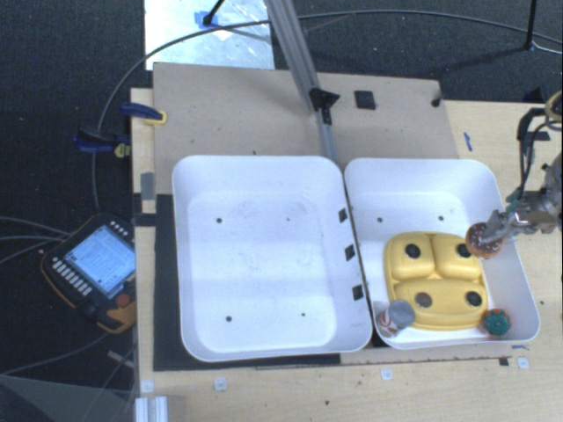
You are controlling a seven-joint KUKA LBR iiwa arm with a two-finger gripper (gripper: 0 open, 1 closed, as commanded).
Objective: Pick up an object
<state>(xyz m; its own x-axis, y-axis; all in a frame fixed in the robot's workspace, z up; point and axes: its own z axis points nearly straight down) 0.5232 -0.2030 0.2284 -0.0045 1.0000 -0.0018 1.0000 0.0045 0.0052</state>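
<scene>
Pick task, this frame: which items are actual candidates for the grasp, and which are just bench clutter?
Belongs to the job:
- yellow moulded block
- brown ring-shaped piece, beside the gripper
- grey lump
- green ball
- right bin holding them

Just lying about:
- left bin
- handheld controller
- blue-and-yellow clamps
- tripod leg

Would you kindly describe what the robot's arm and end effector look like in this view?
At the frame's right edge, the arm shows as a grey metallic wrist with dark cables looping above it. The end effector is a slim grey metal piece, too small and blurred for finer detail.
</scene>
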